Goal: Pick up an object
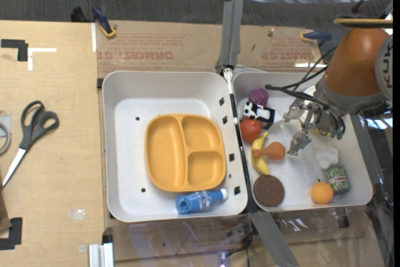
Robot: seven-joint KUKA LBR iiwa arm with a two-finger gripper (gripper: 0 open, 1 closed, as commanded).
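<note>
Objects for picking lie loose in the right bin (359,153), and you have several to look at. Taking that bin as a clock face, a purple toy (259,97) sits at about ten o'clock, with a black-and-white cow figure (256,112) just below it. A red tomato (250,129) rests against the bin's left wall at nine o'clock. Just beside it, toward the centre, you see a yellow banana (259,153) with an orange drumstick-shaped toy (271,150) lying across it. At seven o'clock a dark brown round cookie (269,190) lies flat on the floor. At five o'clock an orange ball (322,192) sits next to a small green-and-white can (337,178), and a pale, translucent cup (326,156) lies just above the can.

The gripper (301,134) hangs over the middle of the right bin, its metal fingers spread apart and pointing down toward the white floor; nothing sits between them. The lower fingertip is near the drumstick toy but apart from it. The arm (356,65), with its orange band, enters at two o'clock.

In the left bin (119,153) you see a yellow three-compartment tray (185,152) at the centre and a blue bottle (200,200) lying on its side at six o'clock. On the bench at far left, a pair of scissors (28,131) lies flat.
</note>
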